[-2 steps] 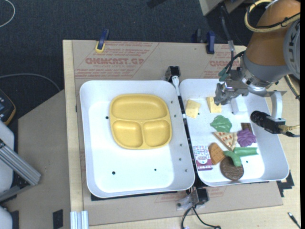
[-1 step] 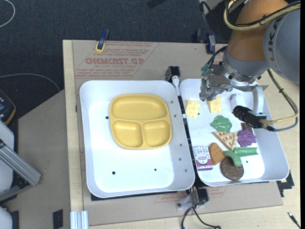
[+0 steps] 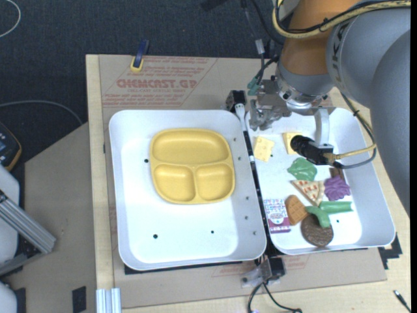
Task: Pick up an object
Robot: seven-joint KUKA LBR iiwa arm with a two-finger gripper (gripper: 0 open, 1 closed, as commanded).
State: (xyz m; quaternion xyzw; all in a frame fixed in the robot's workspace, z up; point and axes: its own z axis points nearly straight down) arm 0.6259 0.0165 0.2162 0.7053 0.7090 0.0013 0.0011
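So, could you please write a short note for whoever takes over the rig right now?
Pincer: at the far end of the right bin, above the cheese slice; nothing visibly held.
Right bin: toy food, including a green leaf, pizza slice, purple grapes and brown cookie.
Left bin: yellow divided plate.
Done: nothing lifted.
Left: grasp and lift one object.

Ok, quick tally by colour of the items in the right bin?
Yellow: 2, cheese slice and a yellow piece
Green: 2, leaf and stalk
Purple: 1, grapes
Brown/tan: 3, pizza slice, cookie, round disc
White/pink: 1, packet
Total: 9
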